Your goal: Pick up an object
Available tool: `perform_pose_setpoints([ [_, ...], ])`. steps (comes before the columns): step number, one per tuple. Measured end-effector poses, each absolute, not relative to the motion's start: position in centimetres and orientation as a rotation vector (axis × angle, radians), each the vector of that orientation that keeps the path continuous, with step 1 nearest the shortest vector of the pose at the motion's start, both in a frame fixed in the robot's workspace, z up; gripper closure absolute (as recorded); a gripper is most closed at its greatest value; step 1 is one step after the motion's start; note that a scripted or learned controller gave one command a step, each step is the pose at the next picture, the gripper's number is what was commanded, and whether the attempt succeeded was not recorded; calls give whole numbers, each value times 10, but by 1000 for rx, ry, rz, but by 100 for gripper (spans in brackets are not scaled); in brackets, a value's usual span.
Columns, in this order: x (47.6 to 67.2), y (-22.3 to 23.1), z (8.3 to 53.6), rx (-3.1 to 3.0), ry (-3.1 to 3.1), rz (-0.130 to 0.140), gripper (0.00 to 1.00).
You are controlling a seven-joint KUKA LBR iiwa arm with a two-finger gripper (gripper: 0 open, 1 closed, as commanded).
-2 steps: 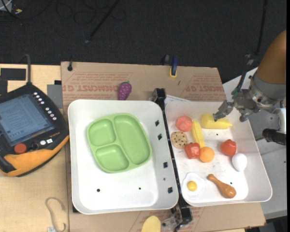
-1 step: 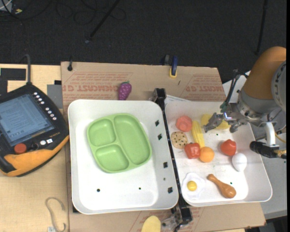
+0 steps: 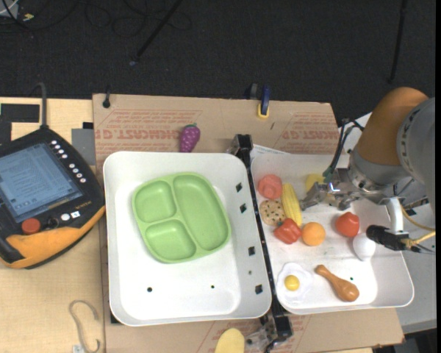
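Note:
The right bin (image 3: 397, 285) holds several toy foods: a pink-red piece (image 3: 270, 186), a cookie (image 3: 271, 212), a yellow corn cob (image 3: 291, 204), a red pepper (image 3: 287, 231), an orange (image 3: 313, 233), a tomato (image 3: 346, 224), a white egg (image 3: 364, 247), a fried egg (image 3: 292, 282) and a drumstick (image 3: 336, 282). My gripper (image 3: 318, 194) hangs low over the bin's upper middle, just right of the corn cob and above the orange. A small yellow piece (image 3: 313, 179) lies right behind it. Nothing is visibly held.
The left bin (image 3: 132, 285) carries a green divided plate (image 3: 180, 216). Purple grapes (image 3: 189, 137) lie on the cardboard behind the bins. A teach pendant (image 3: 37, 190) rests at the left, and a yellow lemon (image 3: 230, 340) sits beyond the front edge. The arm's cables (image 3: 397, 237) cross the right bin's right side.

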State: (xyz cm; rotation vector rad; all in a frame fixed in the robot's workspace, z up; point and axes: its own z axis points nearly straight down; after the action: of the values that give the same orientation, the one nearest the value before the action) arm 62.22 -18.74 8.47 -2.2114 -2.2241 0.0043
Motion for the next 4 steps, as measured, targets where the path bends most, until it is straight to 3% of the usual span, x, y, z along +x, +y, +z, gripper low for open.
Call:
perform_pose_setpoints([
  [1, 623, -188, 98, -2214, -2226, 0, 100],
  [3, 626, -178, 222, -2224, -2225, -5, 100],
  [4, 627, -179, 228, -2219, -2224, -1, 100],
])
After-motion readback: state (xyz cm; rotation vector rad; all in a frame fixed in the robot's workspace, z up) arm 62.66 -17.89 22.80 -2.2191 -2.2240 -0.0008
